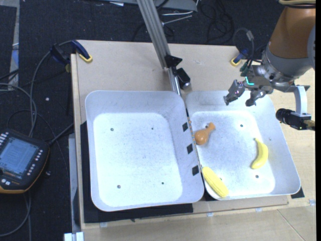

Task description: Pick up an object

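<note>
My gripper [242, 96] hangs open above the far edge of the right bin [235, 185], with nothing between its fingers. Below it in that bin lie three things. An orange-brown drumstick-shaped toy [203, 134] rests near the bin's left wall. A yellow banana [260, 154] lies toward the right side. A yellow corn cob [215, 182] sits at the near left corner, against the rim.
The left bin [95, 134] sits beside the right one, sharing a middle rim with black clips [191, 147]. A slanted metal pole [156, 29] rises behind the bins. A teach pendant [17, 159] lies off the bench at left.
</note>
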`<act>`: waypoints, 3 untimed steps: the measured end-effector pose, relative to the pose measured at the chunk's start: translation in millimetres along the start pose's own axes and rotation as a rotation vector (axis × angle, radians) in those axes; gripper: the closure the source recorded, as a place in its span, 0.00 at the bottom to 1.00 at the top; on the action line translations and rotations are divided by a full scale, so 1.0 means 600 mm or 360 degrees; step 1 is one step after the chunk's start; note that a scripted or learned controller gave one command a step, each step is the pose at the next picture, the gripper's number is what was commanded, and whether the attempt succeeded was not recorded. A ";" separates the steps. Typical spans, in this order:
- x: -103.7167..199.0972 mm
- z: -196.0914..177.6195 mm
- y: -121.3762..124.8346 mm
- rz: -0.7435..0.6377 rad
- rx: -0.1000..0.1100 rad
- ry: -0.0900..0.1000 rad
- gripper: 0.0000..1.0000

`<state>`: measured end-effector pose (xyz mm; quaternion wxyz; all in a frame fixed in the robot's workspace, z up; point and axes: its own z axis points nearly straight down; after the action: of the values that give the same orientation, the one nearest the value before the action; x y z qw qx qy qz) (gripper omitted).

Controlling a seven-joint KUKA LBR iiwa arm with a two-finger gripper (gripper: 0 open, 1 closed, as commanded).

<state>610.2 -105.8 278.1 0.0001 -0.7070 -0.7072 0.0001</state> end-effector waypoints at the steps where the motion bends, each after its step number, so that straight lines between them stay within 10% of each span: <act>1: 0.000 0.000 0.000 0.0000 0.0000 0.0000 0.00; 3: -0.012 0.160 0.015 0.0000 0.0006 0.0000 0.00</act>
<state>619.0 -112.8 182.2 0.0015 -0.7071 -0.7071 0.0014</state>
